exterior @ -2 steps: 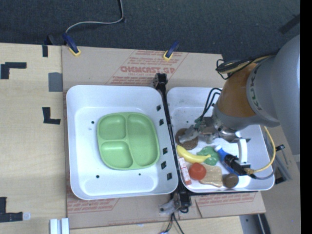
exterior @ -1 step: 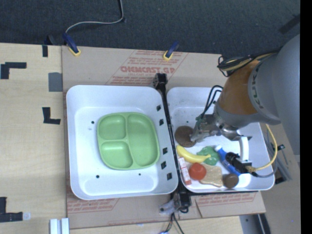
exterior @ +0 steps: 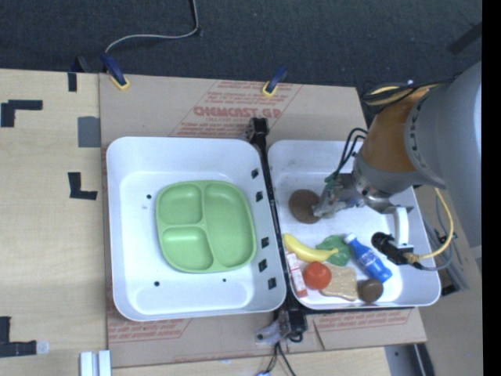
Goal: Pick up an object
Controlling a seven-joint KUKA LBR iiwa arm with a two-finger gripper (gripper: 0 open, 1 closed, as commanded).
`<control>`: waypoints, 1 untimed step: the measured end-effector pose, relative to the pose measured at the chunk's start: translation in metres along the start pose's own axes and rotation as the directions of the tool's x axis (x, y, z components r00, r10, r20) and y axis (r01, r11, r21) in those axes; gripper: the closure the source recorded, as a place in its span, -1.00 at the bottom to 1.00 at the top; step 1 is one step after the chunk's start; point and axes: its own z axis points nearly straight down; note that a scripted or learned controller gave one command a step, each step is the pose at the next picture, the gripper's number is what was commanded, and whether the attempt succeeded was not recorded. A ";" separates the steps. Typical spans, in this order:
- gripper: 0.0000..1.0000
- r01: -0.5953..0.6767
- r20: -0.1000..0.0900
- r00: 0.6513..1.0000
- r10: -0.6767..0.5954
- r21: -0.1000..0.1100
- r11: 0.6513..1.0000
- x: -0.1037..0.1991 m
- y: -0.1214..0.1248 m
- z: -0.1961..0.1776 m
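Bench (exterior: 47,210) comes first on my screen, pale wood with a cardboard sheet (exterior: 227,108) under two white bins. On my feed the left bin (exterior: 125,210) holds a green divided plate (exterior: 206,225) lying flat. The right bin (exterior: 407,292) carries the clutter. The grey arm (exterior: 438,131) with its orange band reaches in from the right, and its end effector (exterior: 327,204) sits low at a brown round object (exterior: 301,206), touching its right side; I cannot tell how wide it is set. Toward the bin's near wall I see a yellow banana (exterior: 305,249), a green piece (exterior: 335,247), a blue bottle (exterior: 368,259), a slice of toast (exterior: 341,286), a red tomato (exterior: 316,275) and a small brown ball (exterior: 370,291).
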 end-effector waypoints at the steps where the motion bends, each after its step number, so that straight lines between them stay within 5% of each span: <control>1: -1.00 -0.001 0.003 1.000 0.001 -0.001 1.000 -0.001 0.000 0.000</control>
